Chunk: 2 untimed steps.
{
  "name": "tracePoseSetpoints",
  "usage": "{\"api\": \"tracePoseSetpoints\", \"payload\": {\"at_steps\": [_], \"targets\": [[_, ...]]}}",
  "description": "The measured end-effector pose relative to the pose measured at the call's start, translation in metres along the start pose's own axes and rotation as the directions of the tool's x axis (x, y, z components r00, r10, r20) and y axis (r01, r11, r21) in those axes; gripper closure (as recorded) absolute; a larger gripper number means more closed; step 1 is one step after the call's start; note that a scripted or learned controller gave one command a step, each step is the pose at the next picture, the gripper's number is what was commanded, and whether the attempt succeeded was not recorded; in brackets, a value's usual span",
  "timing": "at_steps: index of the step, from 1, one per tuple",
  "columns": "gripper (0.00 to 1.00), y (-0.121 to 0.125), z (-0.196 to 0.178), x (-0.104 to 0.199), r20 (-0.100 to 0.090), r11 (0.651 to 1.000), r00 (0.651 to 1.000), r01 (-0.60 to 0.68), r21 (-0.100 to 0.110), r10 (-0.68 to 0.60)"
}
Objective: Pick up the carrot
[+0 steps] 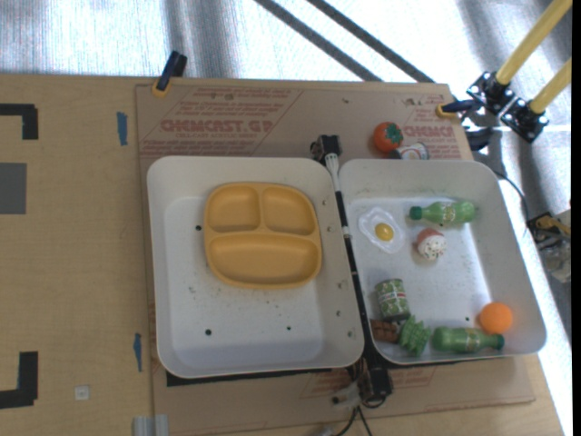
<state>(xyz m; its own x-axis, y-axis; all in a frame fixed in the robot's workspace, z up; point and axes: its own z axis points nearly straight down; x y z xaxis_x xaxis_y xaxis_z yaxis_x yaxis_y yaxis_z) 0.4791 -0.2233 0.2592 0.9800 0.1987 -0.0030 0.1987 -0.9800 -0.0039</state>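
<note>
In the right bin [508, 243], at its front edge, lies what looks like the carrot [387, 331]: a short brownish-orange body with a green leafy top [414, 336] pointing right. It is partly tucked under a green can [392, 298] just behind it. A green bottle [466, 339] lies right beside the leafy top.
The right bin also holds an orange ball [495, 317], a red and white toy [430, 244], a fried egg [381, 231] and a second green bottle [442, 213]. A yellow divided plate [262, 233] sits in the left bin [182, 316]. A tomato [388, 137] lies behind the bins.
</note>
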Motion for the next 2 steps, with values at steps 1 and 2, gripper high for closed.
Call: {"api": "tracePoseSetpoints", "payload": {"at_steps": [1,2], "targets": [[1.00,0.0001,0.0372,-0.0001,0.000,0.989,0.989,0.150,0.000,-0.150],[1.00,0.0000,0.0470,0.0000,0.000,0.989,0.989,0.151,0.001,-0.151]]}}
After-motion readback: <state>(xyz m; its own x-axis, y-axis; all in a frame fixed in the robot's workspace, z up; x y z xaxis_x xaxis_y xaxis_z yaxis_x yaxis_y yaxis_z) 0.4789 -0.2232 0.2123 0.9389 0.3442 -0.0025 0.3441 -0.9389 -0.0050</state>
